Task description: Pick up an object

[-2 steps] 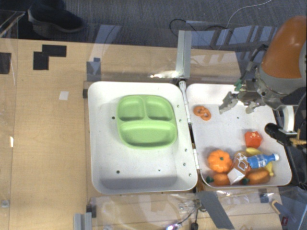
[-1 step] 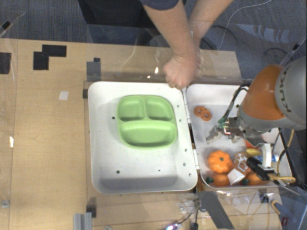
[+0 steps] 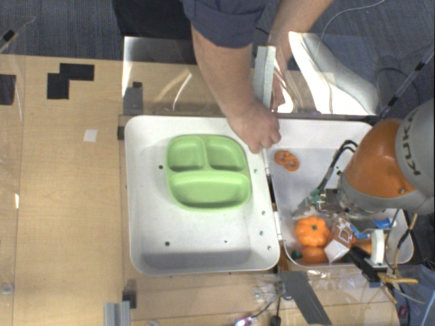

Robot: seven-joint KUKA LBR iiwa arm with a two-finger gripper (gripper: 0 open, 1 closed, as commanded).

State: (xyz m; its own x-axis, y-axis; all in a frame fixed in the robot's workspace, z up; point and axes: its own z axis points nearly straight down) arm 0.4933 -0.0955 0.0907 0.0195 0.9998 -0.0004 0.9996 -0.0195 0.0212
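Observation:
In the right bin (image 3: 319, 172) an orange toy pumpkin (image 3: 312, 231) lies near the front wall, with another orange object (image 3: 313, 255) just in front of it and a white-and-brown item (image 3: 338, 243) to its right. A small orange pretzel-shaped piece (image 3: 286, 159) lies at the bin's back left. My gripper (image 3: 331, 209) hangs under the orange wrist band (image 3: 380, 165), directly behind and to the right of the pumpkin; the wrist hides its fingers.
The left bin (image 3: 146, 202) holds a green divided plate (image 3: 207, 170). A person's arm and hand (image 3: 255, 131) reach down onto the divider between the bins. Cables and a blue item (image 3: 382, 223) crowd the right bin's front right corner.

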